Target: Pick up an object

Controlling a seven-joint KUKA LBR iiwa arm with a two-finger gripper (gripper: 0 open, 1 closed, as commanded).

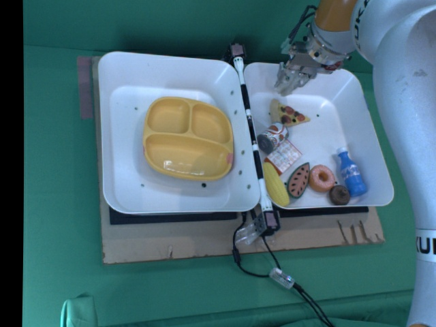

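Toy foods (300, 172) in right bin (368, 142); yellow tray (187, 138), seemingly bare, left.

The pincer (291, 80) hangs over the far edge of the right bin (361, 104), its fingertips too small and blurred to tell whether parted or closed. The arm (402, 114) is cut off by the picture's top and right edges — its base is out of view. It hides the worktop's right side. The label on the small can (272, 137) is unreadable. A black cable (300, 291) runs off the bottom edge.
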